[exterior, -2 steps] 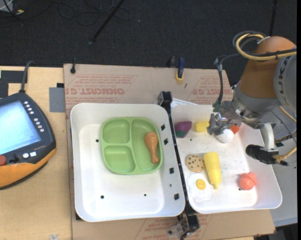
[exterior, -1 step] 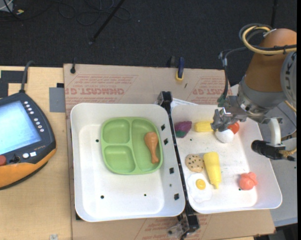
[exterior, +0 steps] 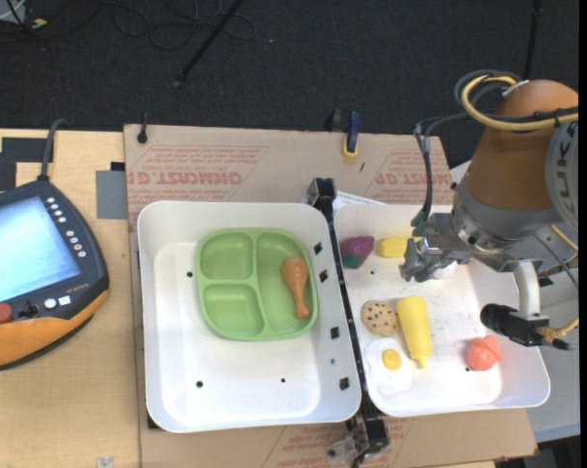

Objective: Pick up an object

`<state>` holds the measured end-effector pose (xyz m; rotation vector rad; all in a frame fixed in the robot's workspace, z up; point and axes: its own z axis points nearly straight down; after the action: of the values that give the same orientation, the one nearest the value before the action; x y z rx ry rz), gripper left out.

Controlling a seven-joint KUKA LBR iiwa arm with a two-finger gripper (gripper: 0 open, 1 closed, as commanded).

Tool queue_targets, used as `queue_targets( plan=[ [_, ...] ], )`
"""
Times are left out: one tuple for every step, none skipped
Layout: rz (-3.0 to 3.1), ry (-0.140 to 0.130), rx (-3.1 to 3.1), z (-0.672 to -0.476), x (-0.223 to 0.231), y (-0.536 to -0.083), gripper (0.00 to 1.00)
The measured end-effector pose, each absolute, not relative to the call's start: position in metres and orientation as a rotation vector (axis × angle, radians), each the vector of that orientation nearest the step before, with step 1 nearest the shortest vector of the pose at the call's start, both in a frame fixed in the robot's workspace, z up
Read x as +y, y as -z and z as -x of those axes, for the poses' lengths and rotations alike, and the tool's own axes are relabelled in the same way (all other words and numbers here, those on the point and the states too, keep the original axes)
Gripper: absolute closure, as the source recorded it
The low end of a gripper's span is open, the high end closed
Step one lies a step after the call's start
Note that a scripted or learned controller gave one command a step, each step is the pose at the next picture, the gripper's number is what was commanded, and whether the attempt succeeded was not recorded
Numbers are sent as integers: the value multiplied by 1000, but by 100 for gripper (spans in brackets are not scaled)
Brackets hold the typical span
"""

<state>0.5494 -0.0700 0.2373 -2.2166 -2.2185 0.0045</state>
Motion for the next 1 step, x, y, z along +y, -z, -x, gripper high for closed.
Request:
queue_targets(
  plan=[
    [2218, -7, -2214, -505, -48, -225, 100]
  ],
)
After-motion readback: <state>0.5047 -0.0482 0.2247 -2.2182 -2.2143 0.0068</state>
